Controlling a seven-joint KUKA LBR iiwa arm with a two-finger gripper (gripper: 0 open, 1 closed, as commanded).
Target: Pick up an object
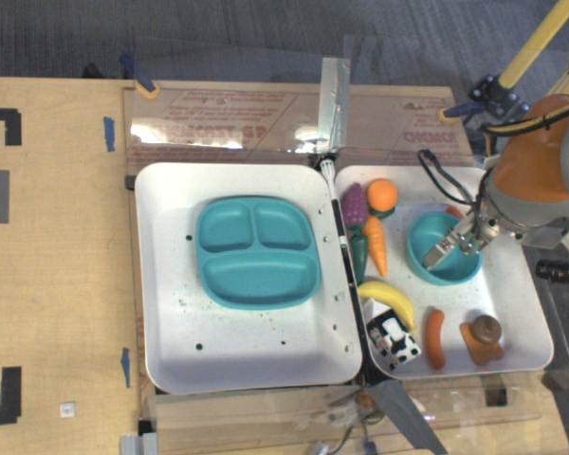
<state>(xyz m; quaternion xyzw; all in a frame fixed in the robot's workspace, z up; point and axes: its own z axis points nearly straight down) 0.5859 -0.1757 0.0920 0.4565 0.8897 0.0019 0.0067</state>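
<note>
Gripper (pixel 452 247) hovers inside the teal bowl (pixel 427 254) in the right bin (pixel 531 301), its state unclear, holding nothing visible, so the pick remains undone.

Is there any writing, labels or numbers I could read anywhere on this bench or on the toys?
Nothing here can be read for certain.
Clear panel behind the left bin: faint reddish print, too blurred to read.
Clear panel behind the right bin: reddish print, also blurred.
Black-and-white block: pattern, no legible characters.
</note>
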